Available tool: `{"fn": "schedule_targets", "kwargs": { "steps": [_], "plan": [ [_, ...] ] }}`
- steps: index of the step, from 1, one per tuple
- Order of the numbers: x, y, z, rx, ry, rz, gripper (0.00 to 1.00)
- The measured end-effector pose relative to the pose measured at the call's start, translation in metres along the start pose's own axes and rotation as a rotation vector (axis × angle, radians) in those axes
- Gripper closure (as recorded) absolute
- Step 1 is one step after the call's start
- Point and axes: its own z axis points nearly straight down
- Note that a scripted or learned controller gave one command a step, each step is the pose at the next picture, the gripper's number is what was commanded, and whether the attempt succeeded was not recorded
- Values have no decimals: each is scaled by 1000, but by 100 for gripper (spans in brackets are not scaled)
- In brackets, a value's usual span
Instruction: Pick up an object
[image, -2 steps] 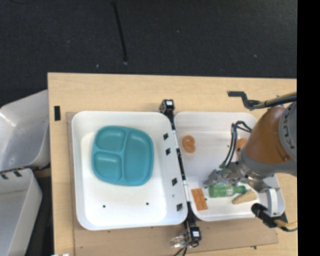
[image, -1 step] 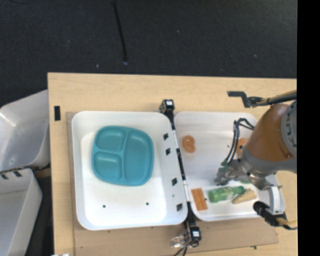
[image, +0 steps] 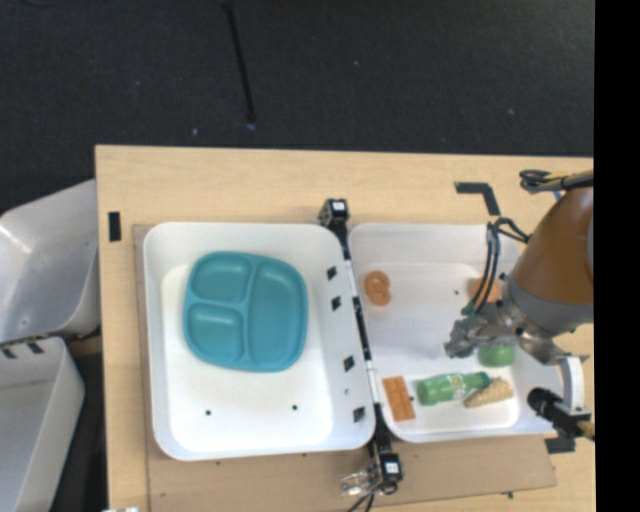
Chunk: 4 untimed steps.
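The arm (image: 562, 262), with its orange band, rises closest to the camera and hides much of what lies beneath it at the right bin's (image: 420, 250) far side. At its lower end the gripper (image: 478, 338) hangs low over that bin's floor, just above a small green object (image: 496, 353), whose visible part peeks out from under the metalwork. Whether the gripper is open, closed or gripping anything cannot be told; the dark grey mechanism blurs into one mass and nothing can be seen clearly clasped in it. Judging from the pose, the step in hand is settling onto a target, and the green object is the likeliest candidate. To do it well, the arm should centre over that piece before closing and should descend straight, since neighbours crowd it. Just beside, toward the near wall, lies a green bottle (image: 452, 387) on its side, with a tan, bready lump (image: 490, 395) touching its right end and an orange block (image: 399, 398) at its left. Farther off, near the divider, sits a small orange round thing (image: 377, 288). Well apart, the left bin (image: 160, 420) holds a teal compartment tray (image: 246, 311).
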Motion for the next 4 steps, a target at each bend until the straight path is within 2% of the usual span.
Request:
{"fn": "schedule_targets", "kwargs": {
  "steps": [1, 2, 3, 4],
  "plan": [
    [9, 3, -57, -2, 0, -12, 100],
    [8, 5, -74, 2, 1, -12, 100],
    [61, 15, -66, 5, 3, -15, 100],
    [110, 25, -79, 3, 3, -16, 100]
  ]
}}
